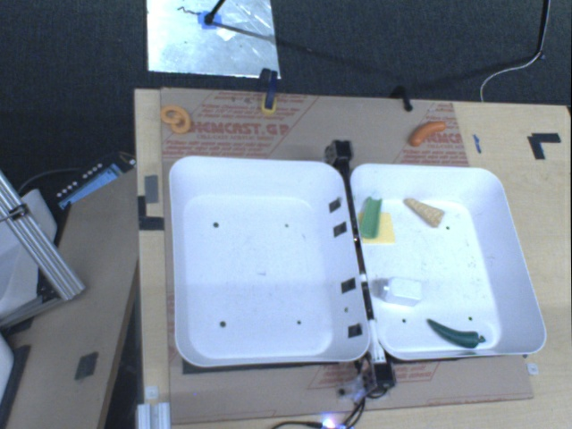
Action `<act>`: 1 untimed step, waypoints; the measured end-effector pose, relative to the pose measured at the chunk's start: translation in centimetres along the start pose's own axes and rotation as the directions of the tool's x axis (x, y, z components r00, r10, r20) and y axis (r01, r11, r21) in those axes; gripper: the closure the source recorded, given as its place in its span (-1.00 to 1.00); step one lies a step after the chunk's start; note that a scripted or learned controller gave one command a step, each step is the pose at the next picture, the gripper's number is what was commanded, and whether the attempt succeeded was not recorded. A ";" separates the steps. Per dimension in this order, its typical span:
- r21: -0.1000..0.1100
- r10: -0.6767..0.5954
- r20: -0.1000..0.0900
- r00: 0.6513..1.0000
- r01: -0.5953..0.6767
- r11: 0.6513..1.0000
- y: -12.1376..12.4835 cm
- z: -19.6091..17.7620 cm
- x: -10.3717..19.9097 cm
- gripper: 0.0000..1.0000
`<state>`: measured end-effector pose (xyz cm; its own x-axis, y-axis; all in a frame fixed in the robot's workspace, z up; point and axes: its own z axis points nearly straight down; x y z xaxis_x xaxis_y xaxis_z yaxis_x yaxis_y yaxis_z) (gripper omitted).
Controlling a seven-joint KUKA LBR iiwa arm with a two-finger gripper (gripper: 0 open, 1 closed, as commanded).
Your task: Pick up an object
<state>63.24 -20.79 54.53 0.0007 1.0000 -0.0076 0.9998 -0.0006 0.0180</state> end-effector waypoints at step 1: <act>0.015 0.001 -0.007 1.000 -0.001 1.000 -8.0 0.7 0.1 1.00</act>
<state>55.23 -20.72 53.66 0.0018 1.0000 -0.0004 1.0000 -0.0018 0.0027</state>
